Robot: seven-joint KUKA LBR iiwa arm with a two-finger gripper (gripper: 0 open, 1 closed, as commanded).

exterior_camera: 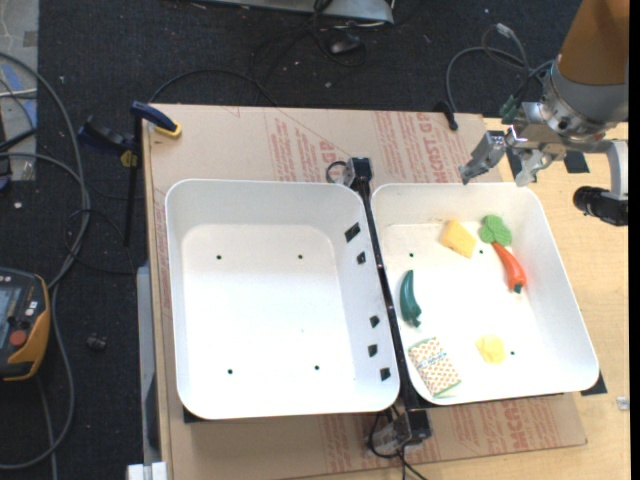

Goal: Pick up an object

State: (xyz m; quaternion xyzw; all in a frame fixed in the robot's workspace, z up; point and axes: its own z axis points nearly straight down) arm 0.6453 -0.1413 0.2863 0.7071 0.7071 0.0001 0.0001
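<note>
Cardboard [300, 138] is laid under two white bins. Near the front edge of the right bin [560, 298] a patterned packet [434, 365] and a small yellow piece [490, 349] are seen. A green pepper [410, 298] lies by its left wall. Farther back, a yellow block [460, 238] and a carrot [505, 251] are placed. Above the far edge the gripper [505, 160] is held spread apart, with nothing between its fingers.

Scene is viewed by one fixed cam, set above the bench [300, 138] and angled down at a slant. Both white bins are taken in whole: left bin [190, 218] and right bin [560, 308], w/ dark floor seen past the bench's far edge. Arm [600, 38] is cut off at the frame's top-right corner.
</note>
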